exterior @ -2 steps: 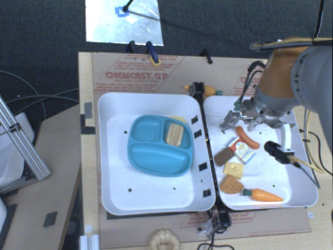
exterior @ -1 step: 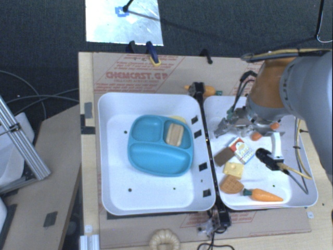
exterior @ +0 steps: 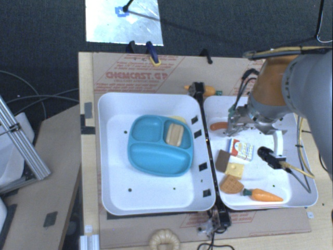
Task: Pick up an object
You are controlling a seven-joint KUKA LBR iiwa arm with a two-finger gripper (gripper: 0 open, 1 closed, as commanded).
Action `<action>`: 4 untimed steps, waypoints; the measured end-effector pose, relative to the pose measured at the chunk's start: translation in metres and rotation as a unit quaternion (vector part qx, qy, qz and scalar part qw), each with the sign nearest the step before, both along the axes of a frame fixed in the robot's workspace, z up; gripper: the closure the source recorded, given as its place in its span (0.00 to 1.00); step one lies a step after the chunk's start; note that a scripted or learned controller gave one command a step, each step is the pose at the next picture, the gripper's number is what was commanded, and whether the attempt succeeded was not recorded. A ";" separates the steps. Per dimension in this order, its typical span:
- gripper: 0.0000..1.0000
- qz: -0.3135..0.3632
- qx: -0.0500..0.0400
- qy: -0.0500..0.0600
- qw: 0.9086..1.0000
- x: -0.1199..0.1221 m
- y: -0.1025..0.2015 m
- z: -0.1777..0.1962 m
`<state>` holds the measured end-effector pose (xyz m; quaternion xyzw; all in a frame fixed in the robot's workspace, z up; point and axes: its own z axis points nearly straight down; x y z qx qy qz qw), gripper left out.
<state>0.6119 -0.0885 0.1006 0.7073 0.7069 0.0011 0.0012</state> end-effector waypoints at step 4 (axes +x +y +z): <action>1.00 0.005 0.001 0.002 1.000 -0.035 0.053 0.124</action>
